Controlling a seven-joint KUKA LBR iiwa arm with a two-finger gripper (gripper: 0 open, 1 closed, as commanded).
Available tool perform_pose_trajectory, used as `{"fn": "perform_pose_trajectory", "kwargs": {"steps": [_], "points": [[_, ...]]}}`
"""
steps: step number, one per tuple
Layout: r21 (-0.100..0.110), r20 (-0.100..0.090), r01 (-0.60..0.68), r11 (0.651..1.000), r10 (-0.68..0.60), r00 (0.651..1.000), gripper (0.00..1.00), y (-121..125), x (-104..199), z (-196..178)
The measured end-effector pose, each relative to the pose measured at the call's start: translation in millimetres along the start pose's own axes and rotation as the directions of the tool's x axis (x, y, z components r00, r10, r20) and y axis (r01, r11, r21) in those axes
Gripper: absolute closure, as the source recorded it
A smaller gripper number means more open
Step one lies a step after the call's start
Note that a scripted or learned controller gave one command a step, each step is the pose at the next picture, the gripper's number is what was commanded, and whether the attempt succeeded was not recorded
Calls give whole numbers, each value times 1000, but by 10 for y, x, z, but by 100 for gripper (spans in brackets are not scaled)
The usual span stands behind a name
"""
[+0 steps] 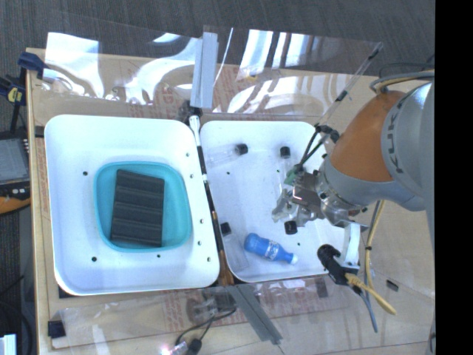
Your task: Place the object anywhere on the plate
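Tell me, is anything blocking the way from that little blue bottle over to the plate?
Only the bin walls. The bottle lies in the right bin, the plate in the left bin, so their two rims meet between them. A dark block covers the plate's middle, leaving its edges free.

Dark ridged block (137, 208) on blue plate (177, 213) in left bin (66, 146), blue bottle (267, 248) lying in right bin (251, 139), tool (290, 207) above it
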State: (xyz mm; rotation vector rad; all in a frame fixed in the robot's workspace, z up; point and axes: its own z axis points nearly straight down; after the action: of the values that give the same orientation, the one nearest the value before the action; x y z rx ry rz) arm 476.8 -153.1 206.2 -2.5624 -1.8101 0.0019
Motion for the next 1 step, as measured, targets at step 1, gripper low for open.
{"fn": "perform_pose_trajectory", "kwargs": {"steps": [1], "points": [[0,1,107,994,-107,994,100,189,815,-96]]}}
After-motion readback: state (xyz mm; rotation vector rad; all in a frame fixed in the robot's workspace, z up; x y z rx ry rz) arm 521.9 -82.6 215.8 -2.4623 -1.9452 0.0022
